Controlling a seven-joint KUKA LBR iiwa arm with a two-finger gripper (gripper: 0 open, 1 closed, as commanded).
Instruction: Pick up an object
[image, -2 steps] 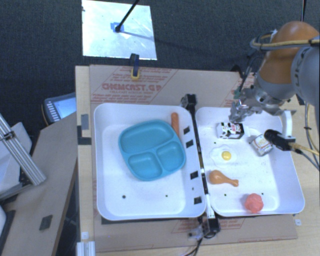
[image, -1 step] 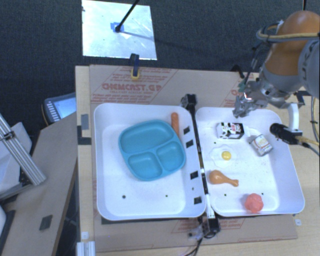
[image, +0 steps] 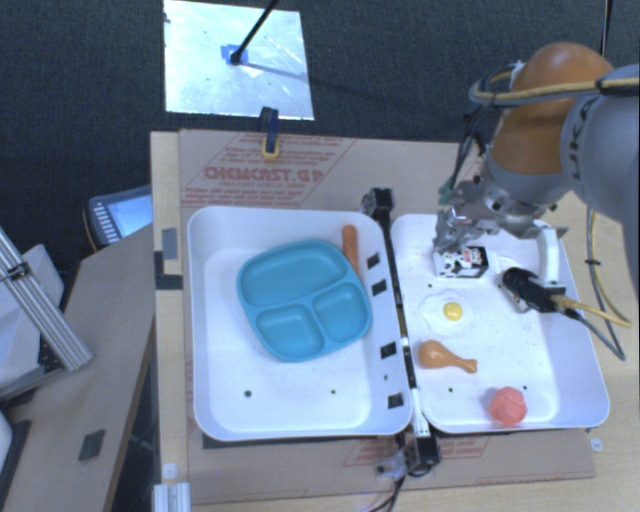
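My gripper (image: 449, 243) hangs low over the back left part of the right bin (image: 578, 345). Just beneath and to its right lies a small black-and-white patterned object (image: 467, 263), partly covered by the gripper. A fried egg (image: 447, 313) lies in front of it. Further forward are an orange chicken drumstick (image: 446, 356) and a pink-red ball (image: 508, 404). The view does not show anything gripped.
The left bin (image: 215, 330) holds a blue divided plate (image: 303, 299) and an orange sausage (image: 350, 248) by its back right edge. A black divider (image: 391, 290) runs between the bins. The arm's orange band (image: 545, 100) and grey link loom over the right bin's back.
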